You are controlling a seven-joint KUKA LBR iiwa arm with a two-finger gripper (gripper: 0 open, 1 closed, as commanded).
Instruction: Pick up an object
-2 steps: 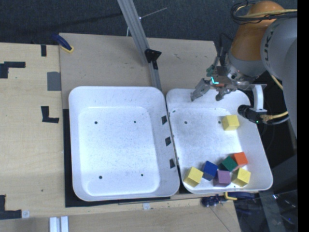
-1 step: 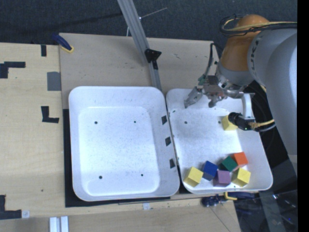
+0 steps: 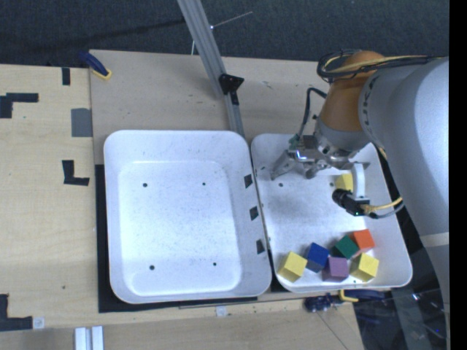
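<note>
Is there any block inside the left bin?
No, the left bin shows a bare white floor, while the coloured blocks lie together in the near corner of the right bin.

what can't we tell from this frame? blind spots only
- Gripper: too small and blurred in the camera view to read its state.
- Yellow thing under the wrist: mostly covered by the arm, so its shape is unclear.
- Green block: partly overlapped by the orange block; touching or stacked, cannot tell.
- Right bin: its far right rim is hidden by the arm.
</note>
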